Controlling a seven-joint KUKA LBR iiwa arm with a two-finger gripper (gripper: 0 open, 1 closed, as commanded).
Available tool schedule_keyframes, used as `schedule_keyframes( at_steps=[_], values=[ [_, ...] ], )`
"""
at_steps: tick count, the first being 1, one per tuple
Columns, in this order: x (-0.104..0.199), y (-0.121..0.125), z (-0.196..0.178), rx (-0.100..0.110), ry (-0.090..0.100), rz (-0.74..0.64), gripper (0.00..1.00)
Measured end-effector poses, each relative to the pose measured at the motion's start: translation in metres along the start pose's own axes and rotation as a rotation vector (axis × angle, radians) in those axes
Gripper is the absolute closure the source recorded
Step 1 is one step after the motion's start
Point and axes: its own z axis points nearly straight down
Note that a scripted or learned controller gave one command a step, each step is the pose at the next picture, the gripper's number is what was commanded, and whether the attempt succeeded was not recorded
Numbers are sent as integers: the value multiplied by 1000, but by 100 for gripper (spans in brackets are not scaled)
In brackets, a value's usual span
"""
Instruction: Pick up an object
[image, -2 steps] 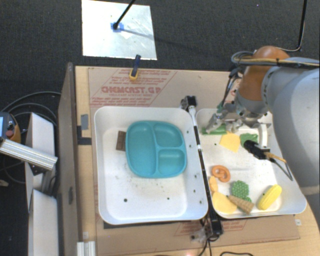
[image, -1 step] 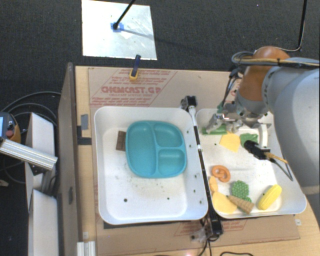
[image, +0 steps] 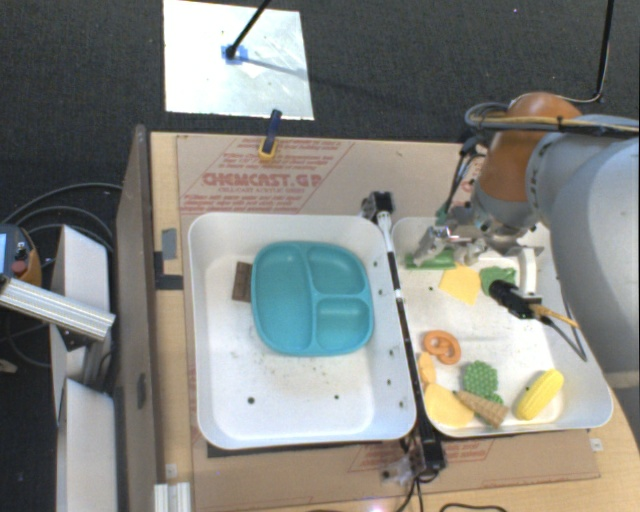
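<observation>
Nearest you, along the right bin's (image: 590, 400) front edge, lay a yellow corn cob (image: 537, 393), an ice-cream cone (image: 482, 407) and a green waffle piece (image: 479, 378), with a pretzel (image: 441, 346) just behind. The claw (image: 447, 240) hung over the bin's far left corner; you could not tell its grip. A green strip (image: 432, 261) lay just beneath it, a yellow wedge (image: 461, 285) near. The left bin (image: 215, 400) held a teal plate (image: 311, 298).
</observation>
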Motion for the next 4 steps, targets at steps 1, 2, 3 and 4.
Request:
schedule_keyframes(
  at_steps=[1,2,3,4],
  values=[
    [5,0,0,0,-1,-1,0],
    [-3,0,0,-2,-1,4,0],
    [-2,0,0,-2,-1,2,0],
    [3,0,0,-2,-1,1,0]
  ],
)
